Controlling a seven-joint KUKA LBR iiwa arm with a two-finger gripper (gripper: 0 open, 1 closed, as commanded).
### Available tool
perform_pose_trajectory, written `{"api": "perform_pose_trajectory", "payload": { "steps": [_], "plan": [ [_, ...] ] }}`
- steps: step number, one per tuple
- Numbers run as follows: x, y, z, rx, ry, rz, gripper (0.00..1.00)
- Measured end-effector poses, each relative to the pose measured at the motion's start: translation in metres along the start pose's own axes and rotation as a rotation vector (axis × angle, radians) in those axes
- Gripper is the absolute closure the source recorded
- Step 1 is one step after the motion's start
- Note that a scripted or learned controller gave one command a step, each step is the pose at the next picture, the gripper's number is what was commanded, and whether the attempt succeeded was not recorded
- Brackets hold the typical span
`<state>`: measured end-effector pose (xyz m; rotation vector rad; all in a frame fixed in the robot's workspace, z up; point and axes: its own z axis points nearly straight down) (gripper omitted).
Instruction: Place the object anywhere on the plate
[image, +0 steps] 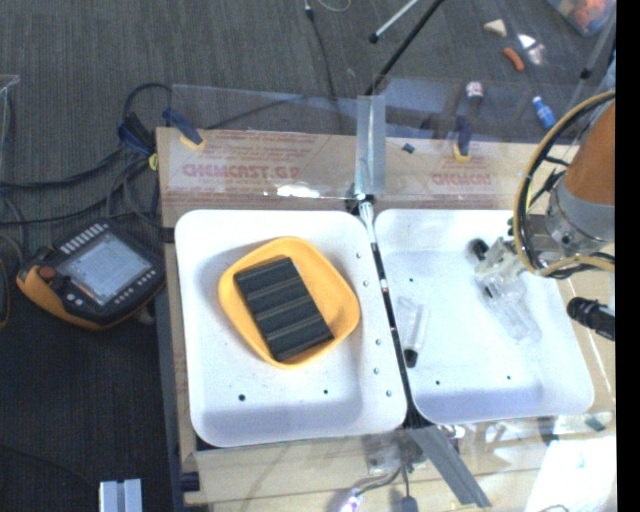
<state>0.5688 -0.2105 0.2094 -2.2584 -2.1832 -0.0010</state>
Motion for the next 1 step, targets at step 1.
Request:
{"api": "perform_pose_trajectory", "payload": {
  "steps": [1],
  "plan": [
    [0.0001, 0.0001, 0.0, 0.0, 0.0, 0.0, 0.0]
  ]
}}
